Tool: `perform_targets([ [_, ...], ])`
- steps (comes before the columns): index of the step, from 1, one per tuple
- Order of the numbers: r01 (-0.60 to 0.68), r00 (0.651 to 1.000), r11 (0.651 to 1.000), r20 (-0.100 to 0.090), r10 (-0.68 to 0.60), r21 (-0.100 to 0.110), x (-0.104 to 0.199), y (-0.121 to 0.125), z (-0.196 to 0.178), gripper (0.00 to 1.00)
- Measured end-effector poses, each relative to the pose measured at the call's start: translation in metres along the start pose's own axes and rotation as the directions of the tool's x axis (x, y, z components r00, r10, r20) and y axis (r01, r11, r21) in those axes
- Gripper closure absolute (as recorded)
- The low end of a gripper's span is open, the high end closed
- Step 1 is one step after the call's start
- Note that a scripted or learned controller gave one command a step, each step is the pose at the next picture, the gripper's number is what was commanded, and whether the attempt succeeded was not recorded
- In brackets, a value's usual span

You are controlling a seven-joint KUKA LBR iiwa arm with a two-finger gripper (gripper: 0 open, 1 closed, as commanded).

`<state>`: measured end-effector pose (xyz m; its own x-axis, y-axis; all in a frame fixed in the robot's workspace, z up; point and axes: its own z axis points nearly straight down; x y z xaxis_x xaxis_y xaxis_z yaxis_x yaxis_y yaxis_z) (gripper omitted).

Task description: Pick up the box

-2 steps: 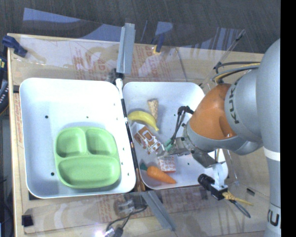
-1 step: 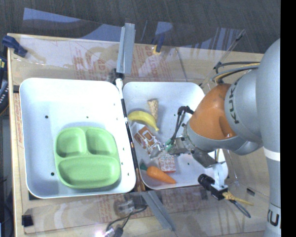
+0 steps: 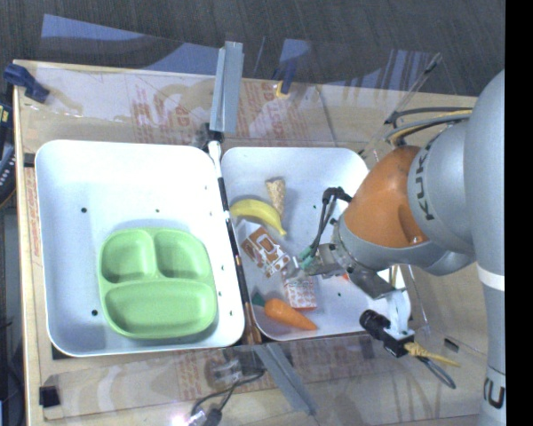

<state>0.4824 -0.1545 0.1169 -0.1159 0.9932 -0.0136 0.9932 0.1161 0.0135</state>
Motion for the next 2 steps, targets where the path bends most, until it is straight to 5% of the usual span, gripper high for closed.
perform_targets([
  [1,0.001,1.000,1.000,0.000,-0.001,0.000,0.000,0.000,0.000,0.00],
  [2,-0.122,0.992,0.992,-0.015,0.123,0.020,-0.002,-0.007,0.025,0.00],
])
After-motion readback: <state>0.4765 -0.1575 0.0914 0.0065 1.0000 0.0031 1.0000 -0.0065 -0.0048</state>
